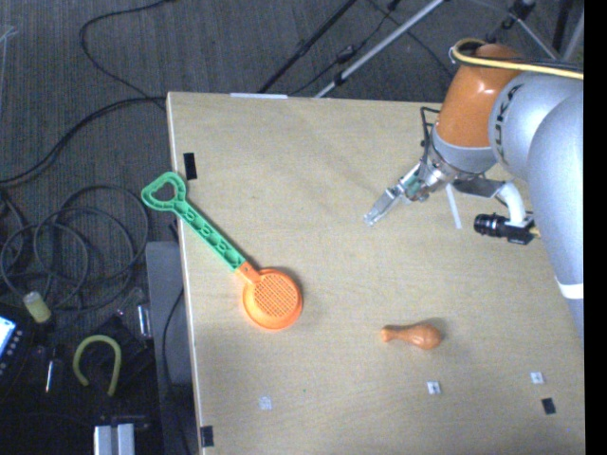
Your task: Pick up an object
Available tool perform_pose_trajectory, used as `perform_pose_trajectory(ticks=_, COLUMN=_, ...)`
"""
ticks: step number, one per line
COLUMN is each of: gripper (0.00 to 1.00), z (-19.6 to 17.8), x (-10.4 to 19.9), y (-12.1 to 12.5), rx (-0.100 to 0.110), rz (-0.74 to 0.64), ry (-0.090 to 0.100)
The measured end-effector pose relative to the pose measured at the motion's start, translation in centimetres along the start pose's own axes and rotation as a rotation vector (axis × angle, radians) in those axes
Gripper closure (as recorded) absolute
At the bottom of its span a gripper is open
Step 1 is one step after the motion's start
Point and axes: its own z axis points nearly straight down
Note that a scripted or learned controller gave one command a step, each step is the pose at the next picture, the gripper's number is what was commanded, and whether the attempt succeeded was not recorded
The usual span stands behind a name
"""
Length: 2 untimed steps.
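Note:
A toy strainer lies on the tan bench top (313, 150) at the left, with its orange mesh head (272, 299) nearer the front and its green handle (201, 226) running up-left past the board's edge. A small orange pear-shaped object (414, 335) lies on its side toward the front right. My gripper (374, 216) reaches in from the right at a slant, above the bare middle of the board. It is well apart from both objects and nothing shows in it.
The grey arm with its orange band (479, 102) fills the upper right. Cables (66, 254) and a green U-shaped item (95, 358) lie on the dark floor left of the board. Tripod legs (408, 17) cross behind it.

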Motion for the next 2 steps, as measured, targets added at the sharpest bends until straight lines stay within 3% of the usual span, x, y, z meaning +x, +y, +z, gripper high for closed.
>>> perform_pose_trajectory(ticks=2, gripper=0.0, z=0.0, x=0.0, y=0.0, rx=0.0, rz=0.0, ry=0.0)
